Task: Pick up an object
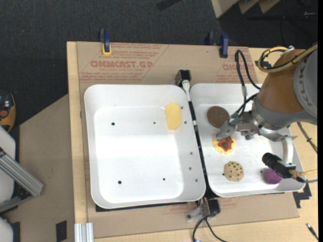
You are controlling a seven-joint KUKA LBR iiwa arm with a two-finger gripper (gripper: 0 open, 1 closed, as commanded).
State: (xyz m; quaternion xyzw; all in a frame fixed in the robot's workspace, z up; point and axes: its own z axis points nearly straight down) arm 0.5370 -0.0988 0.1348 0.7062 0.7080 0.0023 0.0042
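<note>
The arm (282,92) reaches in from the right over the right bin (251,158), its orange band above the bin's far right part. The gripper (226,131) sits low over the left half of this bin, its tip at the far edge of a yellow-and-red piece (224,145). From this slant I cannot tell whether the gripper is open or closed, nor whether it touches the piece. Nothing is seen held in it.

The yellow-and-red piece lies on the bin floor about midway between the far and near walls, close to the left wall. Just beyond it, on the far side of the gripper, lies a brown round disc (217,116). Nearer the camera than the yellow-and-red piece, and apart from it, lies a tan cookie with dark spots (233,171). A small purple thing (271,176) rests in the near right corner of the same bin.

The left bin (136,158) holds a pale yellow oblong piece (173,116), lying close to its right wall toward the far end, well apart from the gripper.

Both bins rest side by side on a brown sheet covering the tabletop (75,135), with two blue clamps (105,36) at the sheet's far edge.
</note>
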